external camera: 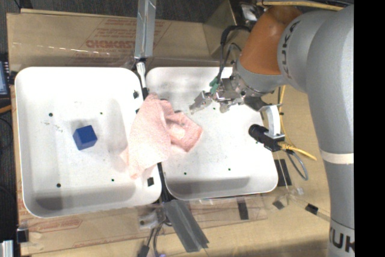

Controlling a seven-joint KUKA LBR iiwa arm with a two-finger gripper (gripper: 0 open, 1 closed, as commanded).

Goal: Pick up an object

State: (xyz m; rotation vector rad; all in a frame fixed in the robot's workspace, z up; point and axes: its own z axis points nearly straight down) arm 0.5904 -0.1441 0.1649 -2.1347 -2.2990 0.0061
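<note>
We see one pink cloth [157,134] draped over the divider between the two bins, part in the left bin [36,129] and part in the right bin [240,177], its bunched end lying on the right bin's floor. One blue cube [85,136] sits alone in the left bin, well apart from the cloth's edge. The claw [207,99] hangs above the right bin, just beside the cloth's upper right end, with nothing between its fingers; we cannot tell whether they are spread or closed.

We judge the cloth the nearer target. The risk is that the fingers pinch only a thin fold and the cloth slips out on lifting, or that its draped part drags on the divider. The cube would demand a long reach across.

Count: one cloth, one cube, two bins, one claw.
</note>
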